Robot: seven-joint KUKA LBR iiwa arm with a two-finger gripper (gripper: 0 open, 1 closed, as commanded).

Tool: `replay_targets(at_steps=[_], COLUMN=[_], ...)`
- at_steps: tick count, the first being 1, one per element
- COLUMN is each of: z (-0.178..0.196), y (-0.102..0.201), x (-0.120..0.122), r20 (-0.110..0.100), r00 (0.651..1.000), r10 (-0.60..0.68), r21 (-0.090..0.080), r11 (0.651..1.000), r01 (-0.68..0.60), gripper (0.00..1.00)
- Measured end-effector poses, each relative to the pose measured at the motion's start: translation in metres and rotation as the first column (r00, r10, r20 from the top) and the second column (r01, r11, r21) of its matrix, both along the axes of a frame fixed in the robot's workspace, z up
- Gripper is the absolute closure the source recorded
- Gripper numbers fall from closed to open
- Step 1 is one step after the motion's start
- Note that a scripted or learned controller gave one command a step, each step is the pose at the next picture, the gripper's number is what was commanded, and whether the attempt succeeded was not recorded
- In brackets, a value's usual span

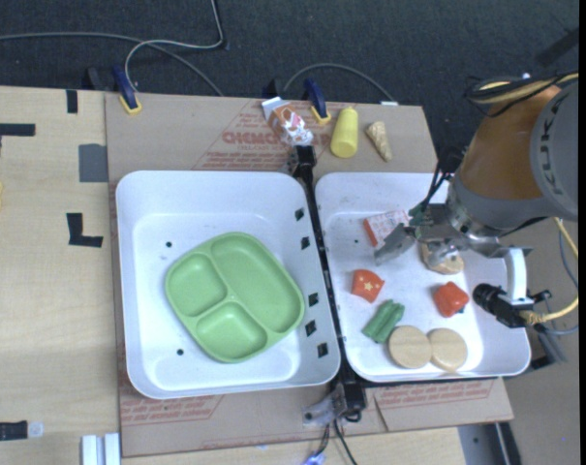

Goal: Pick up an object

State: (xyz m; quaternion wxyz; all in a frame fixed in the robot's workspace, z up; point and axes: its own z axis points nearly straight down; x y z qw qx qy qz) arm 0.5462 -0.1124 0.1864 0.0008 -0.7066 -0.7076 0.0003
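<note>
The right bin (pixel 496 361) holds several small items. A red-and-white packet (pixel 380 227) lies at its back. Toward the middle are a red piece with a yellow mark (pixel 367 284) and a green piece (pixel 383 320). Another red piece (pixel 450 299) lies to the right, with two tan discs (pixel 407 347) (pixel 448 349) at the front. My gripper (pixel 420 250) hangs low over the back of this bin and looks open. One dark finger (pixel 394 244) points toward the packet, and a tan-brown item (pixel 444 258) lies under the other side. Nothing shows between the fingers.
The left bin (pixel 142 201) holds a green divided plate (pixel 234 295). Behind the bins on the cardboard lie a yellow bottle (pixel 344 132), a tan cone (pixel 380 140) and a small carton (pixel 286 119). The arm's orange band (pixel 501 153) is above the right bin's far right corner.
</note>
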Motion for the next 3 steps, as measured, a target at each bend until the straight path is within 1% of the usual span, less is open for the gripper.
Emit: replay_targets(at_steps=[1, 2, 3], z=[-0.1, -0.101, -0.091], y=[0.006, 0.002, 0.001], x=[-0.013, 0.005, 0.006], r20=[0.003, 0.001, 0.003], r00=[1.0, 1.0, 1.0], r10=[0.0, -0.001, -0.001], r21=[0.0, 0.0, -0.002], r11=[1.0, 1.0, 1.0], r01=[0.0, 0.001, 0.001], gripper=[0.0, 0.0, 1.0])
